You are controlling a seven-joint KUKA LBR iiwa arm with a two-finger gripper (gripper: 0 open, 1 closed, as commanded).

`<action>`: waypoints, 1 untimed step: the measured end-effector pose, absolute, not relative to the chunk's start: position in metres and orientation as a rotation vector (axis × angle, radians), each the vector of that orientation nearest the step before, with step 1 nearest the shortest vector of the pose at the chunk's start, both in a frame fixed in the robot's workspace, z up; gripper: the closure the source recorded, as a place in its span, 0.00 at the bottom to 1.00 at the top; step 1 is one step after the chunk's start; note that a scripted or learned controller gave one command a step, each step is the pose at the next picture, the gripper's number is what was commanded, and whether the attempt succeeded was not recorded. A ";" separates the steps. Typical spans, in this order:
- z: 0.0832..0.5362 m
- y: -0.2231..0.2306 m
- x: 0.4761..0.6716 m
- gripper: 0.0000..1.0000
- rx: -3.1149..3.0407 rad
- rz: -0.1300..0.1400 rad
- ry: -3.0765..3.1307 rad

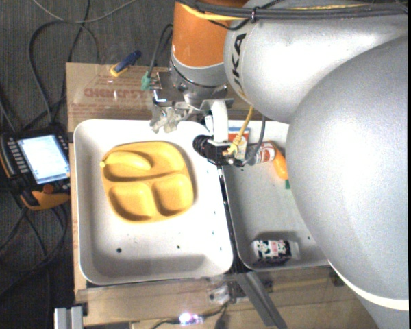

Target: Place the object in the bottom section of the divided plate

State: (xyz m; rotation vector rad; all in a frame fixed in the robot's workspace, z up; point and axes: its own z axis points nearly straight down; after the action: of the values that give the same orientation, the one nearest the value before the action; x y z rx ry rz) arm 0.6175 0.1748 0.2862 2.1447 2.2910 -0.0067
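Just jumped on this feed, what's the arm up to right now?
The arm's gripper hangs over the top rim of the left bin, just above the yellow divided plate. The plate's sections look bare, so nothing has been placed yet. An orange-capped bottle and a small black-and-white carton lie in the right bin.

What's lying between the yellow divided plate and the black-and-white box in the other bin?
In the camera view, only bare white bin floor and the two bins' adjoining rims separate the divided plate from the box.

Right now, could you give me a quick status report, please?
Gripper above left bin's far rim. Yellow divided plate in left bin. Bottle in right bin.
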 end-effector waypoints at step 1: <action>0.268 0.229 0.668 1.00 1.602 -0.006 2.700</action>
State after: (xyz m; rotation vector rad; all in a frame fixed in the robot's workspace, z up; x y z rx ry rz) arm 0.6680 0.2289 0.2684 1.6016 2.6999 -0.0062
